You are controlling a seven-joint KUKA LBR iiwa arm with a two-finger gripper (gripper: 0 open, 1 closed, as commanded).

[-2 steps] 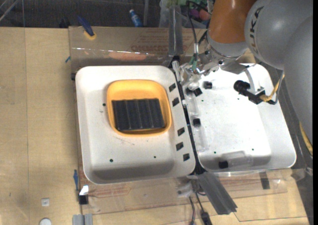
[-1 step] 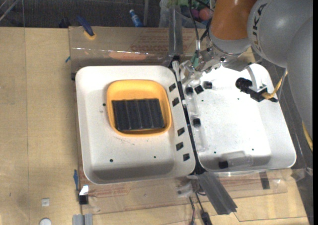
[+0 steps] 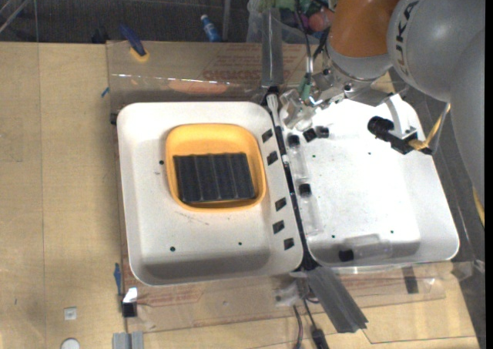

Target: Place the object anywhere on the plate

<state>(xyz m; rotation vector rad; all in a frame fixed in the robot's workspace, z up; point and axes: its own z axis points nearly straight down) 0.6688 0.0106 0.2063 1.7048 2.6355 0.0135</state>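
Wooden bench, dark ridged object on yellow plate, arm well apart

1 fixed camera above the bench — looking down slantwise on both bins.

Ridged black object — on yellow plate

The arm is running off the frame's top and right edges and covering the right bin's far corner. The gripper detail is appearing too small to resolve.
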